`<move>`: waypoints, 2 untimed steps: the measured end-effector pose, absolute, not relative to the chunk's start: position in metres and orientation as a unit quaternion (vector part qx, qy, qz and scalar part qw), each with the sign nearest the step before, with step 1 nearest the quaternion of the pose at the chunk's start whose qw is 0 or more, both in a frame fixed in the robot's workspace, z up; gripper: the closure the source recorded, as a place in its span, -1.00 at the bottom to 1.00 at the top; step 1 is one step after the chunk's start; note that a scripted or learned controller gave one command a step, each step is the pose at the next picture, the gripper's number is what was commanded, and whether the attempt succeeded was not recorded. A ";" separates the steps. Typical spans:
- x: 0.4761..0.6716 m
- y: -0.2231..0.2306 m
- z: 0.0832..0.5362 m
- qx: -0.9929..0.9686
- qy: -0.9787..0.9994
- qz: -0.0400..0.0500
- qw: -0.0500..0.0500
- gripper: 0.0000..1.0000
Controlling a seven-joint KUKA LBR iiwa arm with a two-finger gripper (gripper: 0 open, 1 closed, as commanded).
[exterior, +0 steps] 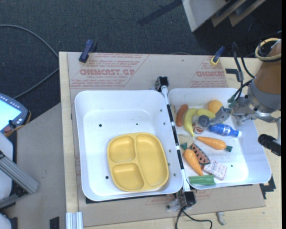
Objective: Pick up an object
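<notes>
Claw (222, 115) low in right bin (254, 172), state unclear.
Beside blue bottle (225, 130), banana (191, 120), orange (215, 106); carrots (212, 142) nearby.

Dark carpet (89, 22) surrounds a plywood bench (67, 179). A brown protective sheet printed in red (111, 71) covers its top, held by blue clamps (86, 50) at the far edge. A grey cable (40, 38) crosses the floor. A white cabinet (210, 11) stands beyond the far right corner.

Robotics lab, 2 white bins (85, 134) clamped on a board (107, 71), trailing cables (35, 38)
</notes>
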State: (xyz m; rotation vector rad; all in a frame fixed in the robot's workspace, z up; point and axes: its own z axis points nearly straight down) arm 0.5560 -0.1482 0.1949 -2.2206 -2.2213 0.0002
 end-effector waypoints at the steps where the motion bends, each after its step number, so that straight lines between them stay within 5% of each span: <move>1: 0.606 -0.138 0.108 -0.707 -0.707 0.000 -0.001 -1.00; 2: 0.604 -0.156 0.084 -0.707 -0.707 0.001 0.001 -1.00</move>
